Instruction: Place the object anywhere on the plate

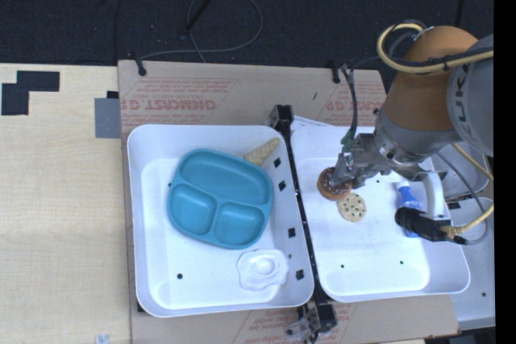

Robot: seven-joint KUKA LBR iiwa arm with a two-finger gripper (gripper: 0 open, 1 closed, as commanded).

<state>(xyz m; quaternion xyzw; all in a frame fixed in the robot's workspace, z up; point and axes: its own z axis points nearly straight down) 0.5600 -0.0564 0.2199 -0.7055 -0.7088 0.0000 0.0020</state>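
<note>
The gripper covers the upper part of a brown round thing, and we cannot tell if it touches it. The arm hides the far right corner of the right bin and runs out of the picture at the right. A blue thing near it is partly hidden and too small to name. At the plate, we cannot tell if the tan wedge lies on the rim or only beside it. The white lump is too blurred to name.

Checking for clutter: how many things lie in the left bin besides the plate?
2: a tan wedge at the blue plate's upper-right rim, and a white egg-like piece below the plate. The plate could hide more.
</note>
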